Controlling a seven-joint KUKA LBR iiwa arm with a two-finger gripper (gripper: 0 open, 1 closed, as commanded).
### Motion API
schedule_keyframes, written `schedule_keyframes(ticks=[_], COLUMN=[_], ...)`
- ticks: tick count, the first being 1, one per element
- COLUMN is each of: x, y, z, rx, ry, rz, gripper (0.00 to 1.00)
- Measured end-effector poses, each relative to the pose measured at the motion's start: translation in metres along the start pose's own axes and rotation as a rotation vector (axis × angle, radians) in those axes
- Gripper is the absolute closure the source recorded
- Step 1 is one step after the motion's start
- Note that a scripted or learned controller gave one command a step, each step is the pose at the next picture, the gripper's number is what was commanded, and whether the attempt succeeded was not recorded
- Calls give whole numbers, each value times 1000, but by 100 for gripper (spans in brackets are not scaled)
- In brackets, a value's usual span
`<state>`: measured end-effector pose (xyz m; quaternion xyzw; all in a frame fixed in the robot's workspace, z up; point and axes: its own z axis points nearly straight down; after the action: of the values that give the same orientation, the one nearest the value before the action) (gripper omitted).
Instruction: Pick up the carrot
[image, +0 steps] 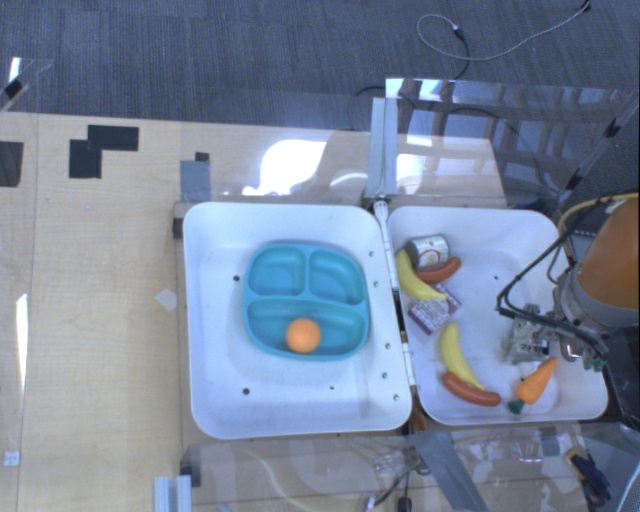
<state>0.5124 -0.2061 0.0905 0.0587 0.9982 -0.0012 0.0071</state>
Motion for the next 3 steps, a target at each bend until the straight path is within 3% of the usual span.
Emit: schedule_keyframes(ticks=[1,2,3], x=[-2,13,17], y=[0,2,0], z=[0,-4,-1], rx=[1,0,2], ry=[-6,-24,-10], rz=[0,-42,-388], gripper=[0,0,0])
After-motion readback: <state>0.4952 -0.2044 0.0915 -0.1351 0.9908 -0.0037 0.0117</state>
